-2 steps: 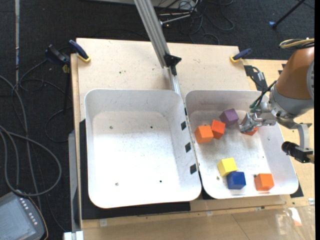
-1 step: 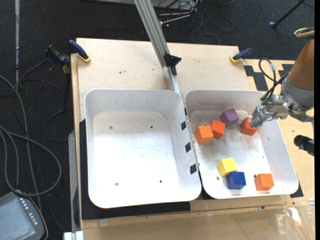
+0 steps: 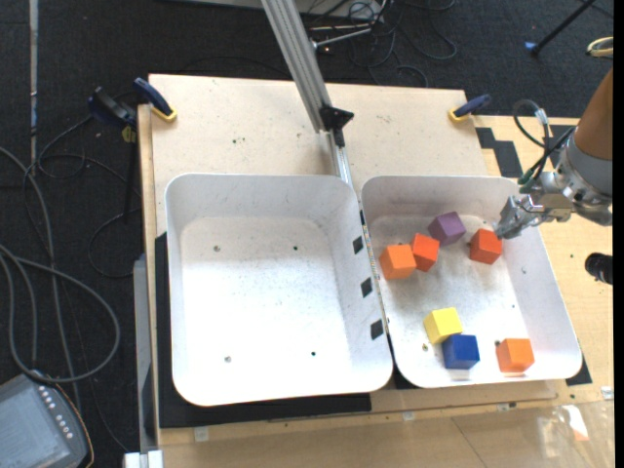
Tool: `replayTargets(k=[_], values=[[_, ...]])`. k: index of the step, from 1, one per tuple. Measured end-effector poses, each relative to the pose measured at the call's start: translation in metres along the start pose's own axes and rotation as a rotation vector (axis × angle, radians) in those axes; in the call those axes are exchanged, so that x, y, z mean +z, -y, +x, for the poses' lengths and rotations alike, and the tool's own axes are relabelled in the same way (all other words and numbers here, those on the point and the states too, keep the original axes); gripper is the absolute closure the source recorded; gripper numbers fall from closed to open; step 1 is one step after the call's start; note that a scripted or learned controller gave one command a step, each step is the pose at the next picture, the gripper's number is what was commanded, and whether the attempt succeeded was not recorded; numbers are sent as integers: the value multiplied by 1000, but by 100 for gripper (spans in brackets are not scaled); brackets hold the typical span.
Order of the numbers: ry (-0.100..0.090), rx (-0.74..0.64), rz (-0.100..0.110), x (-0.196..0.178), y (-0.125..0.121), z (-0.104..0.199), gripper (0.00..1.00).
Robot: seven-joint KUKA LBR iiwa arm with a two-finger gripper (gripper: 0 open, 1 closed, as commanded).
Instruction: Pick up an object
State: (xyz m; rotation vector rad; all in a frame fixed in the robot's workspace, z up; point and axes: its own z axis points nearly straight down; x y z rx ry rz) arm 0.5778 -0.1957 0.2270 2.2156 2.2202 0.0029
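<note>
A pale, speckled wooden worktop (image 3: pixel 253 125) carries two shallow white plastic bins side by side, with a blue-and-yellow clamp (image 3: pixel 154 98) at its far left corner and another (image 3: pixel 469 107) at its far right corner. The left white bin (image 3: pixel 185 261) shows a bare floor flecked with small dark specks. The right white bin (image 3: pixel 546 300) holds seven small blocks. A slanted silver metal pole (image 3: pixel 292 42) runs down from the top of the view to the seam between the two bins. The grey arm (image 3: pixel 595 154) reaches in from the right, and its end effector (image 3: pixel 511 218) hangs low over the far right part of the right bin, its tip just beside the upper right edge of a small red cube (image 3: pixel 485 247); whether its fingers are spread or closed cannot be told, and nothing shows between them. The red cube has a matte, solid-coloured face and sits on the bin floor, tilted slightly against the bin's lines. Just to its left lies a purple cube (image 3: pixel 448 226), and further left a red-orange cube (image 3: pixel 425 252) touches an orange cube (image 3: pixel 398 260). Nearer the front of the bin, a yellow cube (image 3: pixel 443 324) touches a dark blue cube (image 3: pixel 461 351), and an orange cube with a paler top (image 3: pixel 515 354) sits near the front right corner.
</note>
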Motion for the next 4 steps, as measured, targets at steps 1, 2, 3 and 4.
replayTargets(k=[1, 2, 3, 4], values=[[-4, -6, 4, 1, 3, 57, 100], [-5, -6, 5, 9, 0, 109, 100], [-5, -7, 5, 14, -5, 170, 100], [-5, -8, 4, 6, -6, 231, 100]])
